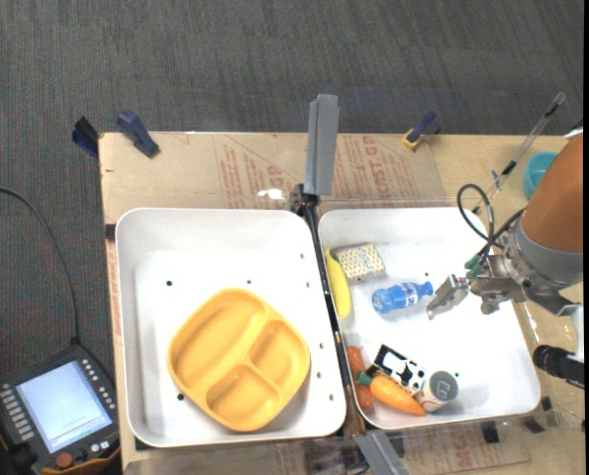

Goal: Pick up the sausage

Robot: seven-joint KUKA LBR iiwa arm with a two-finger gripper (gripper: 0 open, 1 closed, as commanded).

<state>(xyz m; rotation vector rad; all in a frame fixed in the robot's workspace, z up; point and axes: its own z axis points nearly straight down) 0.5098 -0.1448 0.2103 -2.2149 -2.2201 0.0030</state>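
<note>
The sausage (355, 360) is a small reddish-brown piece lying along the left wall of the right bin (517, 364), near its front. Right beside it lies an orange carrot (397, 396) with a green top. My gripper (467, 299) hovers over the right half of that bin, just right of a blue bottle (401, 296). Its fingers (444, 299) look open with nothing between them. The sausage is well to the left and toward the front of the gripper.
The right bin also holds a waffle-patterned block (359, 260), a yellow banana (339, 287), a black-and-white item (399, 365) and a small can (441, 389). A yellow divided plate (239, 358) lies in the left bin (141, 265). A grey post (322, 146) stands behind the bins.
</note>
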